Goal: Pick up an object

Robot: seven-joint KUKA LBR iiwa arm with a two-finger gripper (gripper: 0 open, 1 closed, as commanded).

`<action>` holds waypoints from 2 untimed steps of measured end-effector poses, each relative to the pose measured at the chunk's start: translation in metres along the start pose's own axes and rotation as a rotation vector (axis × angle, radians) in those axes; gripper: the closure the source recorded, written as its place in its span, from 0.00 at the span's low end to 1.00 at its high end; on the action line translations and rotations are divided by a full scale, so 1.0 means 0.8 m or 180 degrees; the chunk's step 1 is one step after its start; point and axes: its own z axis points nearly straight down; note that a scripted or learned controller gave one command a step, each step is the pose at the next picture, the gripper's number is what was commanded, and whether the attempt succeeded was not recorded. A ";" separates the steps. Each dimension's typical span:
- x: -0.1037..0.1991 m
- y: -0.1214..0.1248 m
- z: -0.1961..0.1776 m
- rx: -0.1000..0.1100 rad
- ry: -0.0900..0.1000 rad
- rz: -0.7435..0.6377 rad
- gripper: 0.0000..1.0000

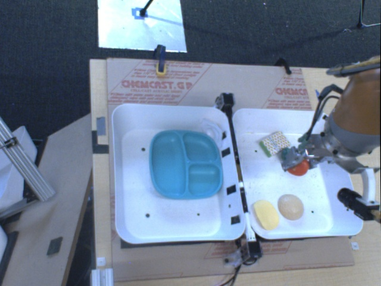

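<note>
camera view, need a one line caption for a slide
Gripper low over a red object in the right bin; blue tray in the left bin.

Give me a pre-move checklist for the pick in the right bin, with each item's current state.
1. Gripper over the right bin: ok.
2. Target under gripper: ok, a red-orange object sits right beside it.
3. Object actually held: cannot tell.
4. Neighbours clear of the gripper: not ok, the patterned packet lies close on its left.
5. Other candidates free: ok, the yellow object and the beige round object lie apart from the arm.
6. Left bin uninvolved: ok, its blue divided tray lies flat.
</note>
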 end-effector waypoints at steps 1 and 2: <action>-0.011 -0.003 -0.072 -0.0001 -0.0002 0.0002 1.00; 0.044 0.014 -0.067 0.0016 0.0007 -0.0014 1.00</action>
